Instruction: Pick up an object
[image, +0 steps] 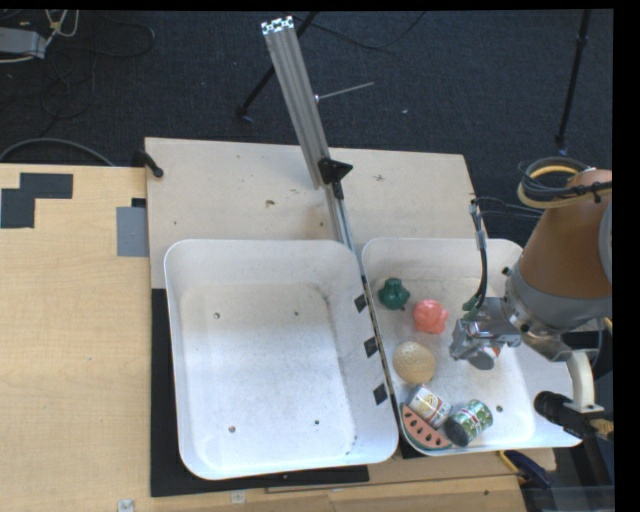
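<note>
The right bin (440, 255) holds a dark green toy (393, 293), a pink-red round object (431, 316), a tan ball (414, 361), a small labelled can (428, 404), a green can on its side (469, 421) and a watermelon slice (424, 435). My gripper (478, 346) hangs low over the right part of this bin, just right of the pink object and above the green can. Nothing shows between its metal tips.
The left bin (265, 355) sits beside the right one, split from it by a divider with black clips (367, 346). A slanted aluminium bar (305, 110) rises at the back. The orange-banded arm (565, 255) fills the right side.
</note>
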